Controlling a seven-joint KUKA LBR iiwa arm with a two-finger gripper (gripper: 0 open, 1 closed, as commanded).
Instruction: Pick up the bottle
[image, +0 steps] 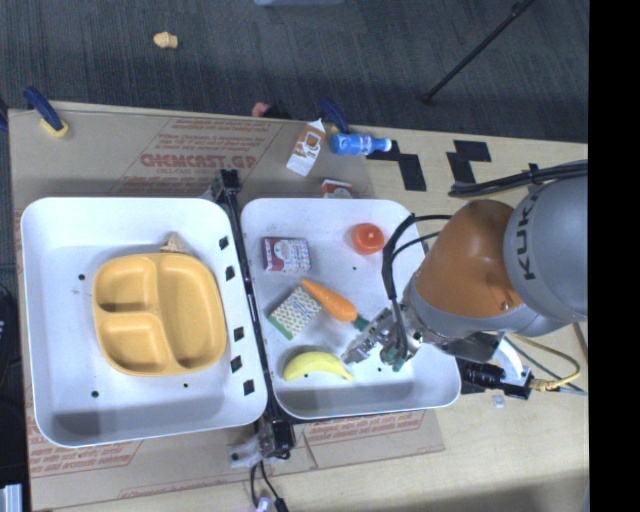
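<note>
From my screen the arm (500, 270) sits closest to the lens, its grey body and orange band looming over the right side of the right bin (440, 385). Its hand (378, 345) hangs low inside that bin, near the front wall; I cannot tell whether the fingers are spread or closed, and I see nothing between them.

The left bin (40, 330) holds a yellow divided plate (158, 312), lying flat near the middle. In the right bin I count a banana (316, 366) at the front, just left of the hand, then a carrot (331, 300) lying aslant, a checkered packet (294, 312) touching the carrot's left side, a small red carton (286, 254) further back, and an orange cap-like round piece (367, 237) near the back wall.

The bottle (356, 145), blue and on its side, lies on the worktop (190, 150) behind the right bin, outside both bins, beside a small carton (306, 148).
</note>
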